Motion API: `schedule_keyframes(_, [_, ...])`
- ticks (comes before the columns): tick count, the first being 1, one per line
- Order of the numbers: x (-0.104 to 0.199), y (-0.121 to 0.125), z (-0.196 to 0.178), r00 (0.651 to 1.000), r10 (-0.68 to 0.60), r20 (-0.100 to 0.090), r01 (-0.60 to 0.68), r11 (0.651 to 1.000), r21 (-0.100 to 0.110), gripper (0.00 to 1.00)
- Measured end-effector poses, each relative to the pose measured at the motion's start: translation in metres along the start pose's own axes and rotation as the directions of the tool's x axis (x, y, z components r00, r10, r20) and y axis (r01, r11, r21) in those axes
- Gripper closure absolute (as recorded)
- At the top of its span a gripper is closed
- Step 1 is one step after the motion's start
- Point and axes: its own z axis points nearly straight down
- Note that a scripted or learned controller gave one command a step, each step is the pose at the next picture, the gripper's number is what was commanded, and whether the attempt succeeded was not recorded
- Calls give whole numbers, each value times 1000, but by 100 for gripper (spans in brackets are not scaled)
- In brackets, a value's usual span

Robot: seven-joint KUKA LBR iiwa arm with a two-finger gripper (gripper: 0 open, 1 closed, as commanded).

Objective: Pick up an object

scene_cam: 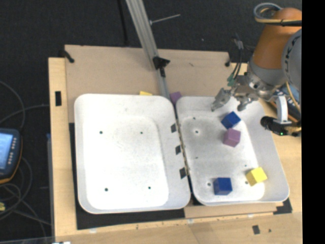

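Blocks all sit in the right bin [269,151]; the left bin [91,111] is next to it. Going left to right: a dark blue cube [222,185] near the front edge, a purple cube [231,137] mid-bin, a blue cube [230,120] just behind it, and a yellow cube [256,175] front right. The gripper [231,101] hovers over the back edge with fingers spread, pinching nothing.
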Motion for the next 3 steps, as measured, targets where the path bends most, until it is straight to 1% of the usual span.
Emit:
schedule_keyframes(1, [-42,0,91,1000,4,1,-4,1000,-6,0])
schedule_keyframes(2, [-43,0,83,1000,4,1,-4,1000,-4,100])
schedule_keyframes(3, [-44,0,72,1000,4,2,-4,1000,-6,100])
